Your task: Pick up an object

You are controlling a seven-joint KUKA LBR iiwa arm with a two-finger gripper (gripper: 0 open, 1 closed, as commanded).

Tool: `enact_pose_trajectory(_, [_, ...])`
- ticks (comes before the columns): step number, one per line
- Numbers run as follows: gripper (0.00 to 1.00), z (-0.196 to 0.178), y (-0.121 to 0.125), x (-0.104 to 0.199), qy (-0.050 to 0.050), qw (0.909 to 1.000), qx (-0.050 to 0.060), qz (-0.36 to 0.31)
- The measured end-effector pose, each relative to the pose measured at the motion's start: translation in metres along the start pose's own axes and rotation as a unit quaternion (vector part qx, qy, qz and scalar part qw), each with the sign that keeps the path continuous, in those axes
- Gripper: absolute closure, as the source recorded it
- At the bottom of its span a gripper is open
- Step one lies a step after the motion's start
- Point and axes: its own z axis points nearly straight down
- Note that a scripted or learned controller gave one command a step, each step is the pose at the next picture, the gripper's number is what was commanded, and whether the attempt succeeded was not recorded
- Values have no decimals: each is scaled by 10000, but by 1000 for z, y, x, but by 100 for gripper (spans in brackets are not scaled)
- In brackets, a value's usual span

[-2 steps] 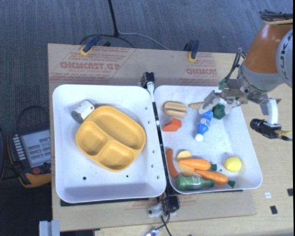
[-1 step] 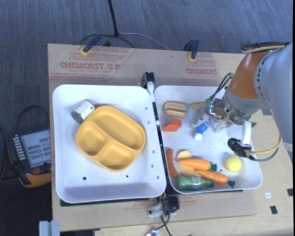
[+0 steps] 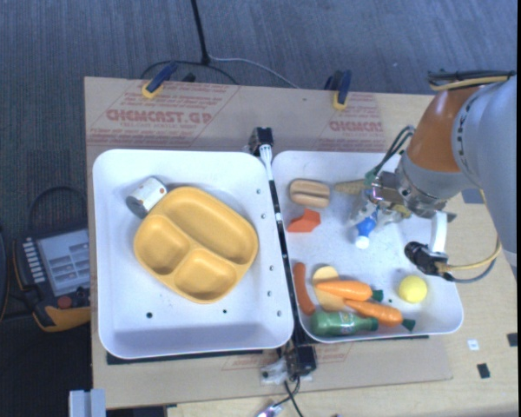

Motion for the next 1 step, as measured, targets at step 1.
enact_pose_trajectory(1, [100, -60, -5, 48, 4, 9993, -11, -374])
